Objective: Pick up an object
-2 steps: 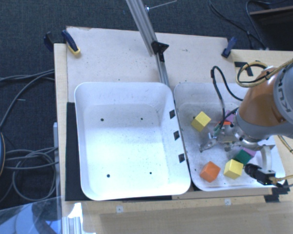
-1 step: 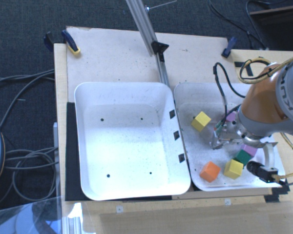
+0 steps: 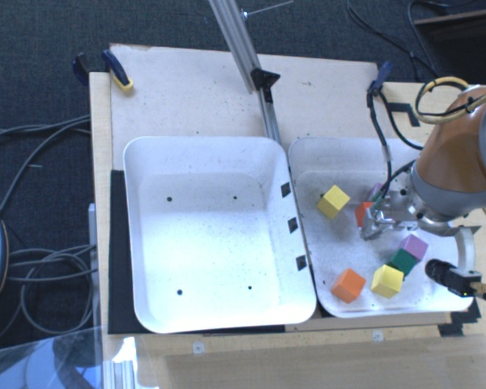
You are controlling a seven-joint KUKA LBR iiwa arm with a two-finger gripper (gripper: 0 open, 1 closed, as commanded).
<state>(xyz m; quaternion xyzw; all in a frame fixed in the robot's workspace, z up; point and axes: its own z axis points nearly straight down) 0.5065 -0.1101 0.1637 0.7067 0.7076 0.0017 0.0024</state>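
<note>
My gripper is low in the right bin, reaching in from the right. A small red block lies right against its left side, partly hidden by it. I cannot tell whether the block is held. A yellow cube sits just left of the gripper. In front of it lie an orange cube, a second yellow cube, a green block and a purple block. A bit of a pink-purple piece peeks out behind the gripper.
The left bin stands beside the right one, with black clips along the shared wall. A metal pole rises from the back of the bench. Cables hang by the arm at the right.
</note>
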